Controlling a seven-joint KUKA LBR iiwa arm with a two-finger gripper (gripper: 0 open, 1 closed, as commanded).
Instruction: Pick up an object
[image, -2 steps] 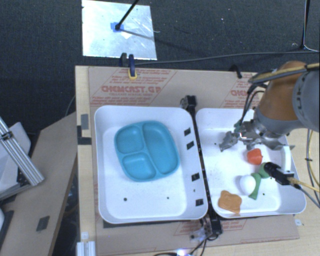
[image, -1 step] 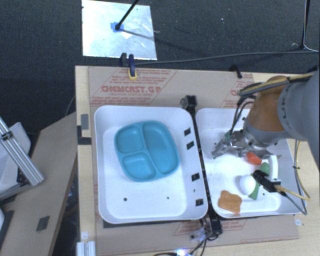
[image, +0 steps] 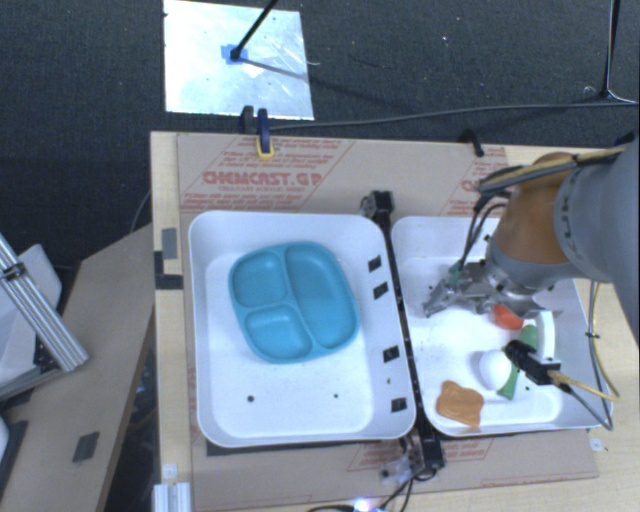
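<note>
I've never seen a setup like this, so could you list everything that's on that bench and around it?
White bins: two, side by side on the bench; left bin, right bin.
Divided plate: one, light blue, three compartments, in the left bin.
Tan flat piece: one, orange-brown, front of the right bin.
White round object: one, right bin, just behind the tan piece.
Red-orange item: one, small, right bin, partly under the arm.
Green-and-white items: right bin, near its right wall; too jumbled to count.
Cardboard sheet: one, brown with red print, under the bins.
Clamp: one, blue and yellow, back edge of the bench.
Arm: one, grey with an orange band, coming from the right.
Hand: one, metal, low over the right bin.
</note>
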